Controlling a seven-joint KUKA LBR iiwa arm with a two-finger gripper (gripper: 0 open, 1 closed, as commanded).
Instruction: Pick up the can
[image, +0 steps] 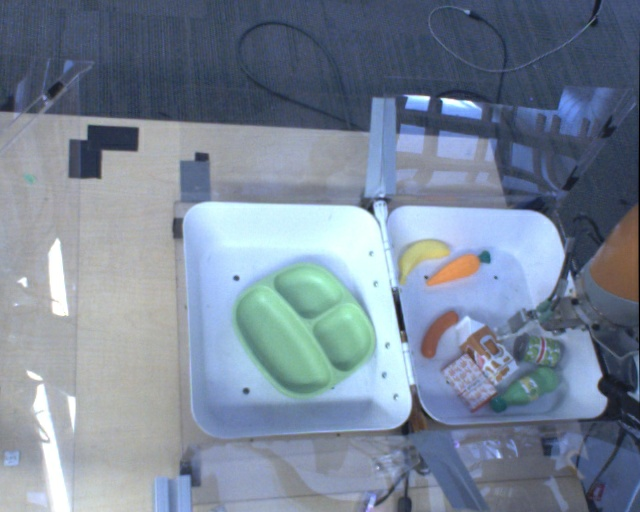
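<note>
One camera looks down aslant, seemingly high, over both bins (290, 225).

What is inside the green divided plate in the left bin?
The green divided plate lies in the left bin. Its three compartments hold nothing that I can see. The bin floor beneath the plate is covered.

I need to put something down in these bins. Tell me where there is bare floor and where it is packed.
Left bin: bare strips all around the green divided plate, widest along its far edge and left wall. Right bin: bare floor at the far right, beyond the carrot. Crowded near right: can, green bottle, snack box, sausage, with the gripper there.
</note>
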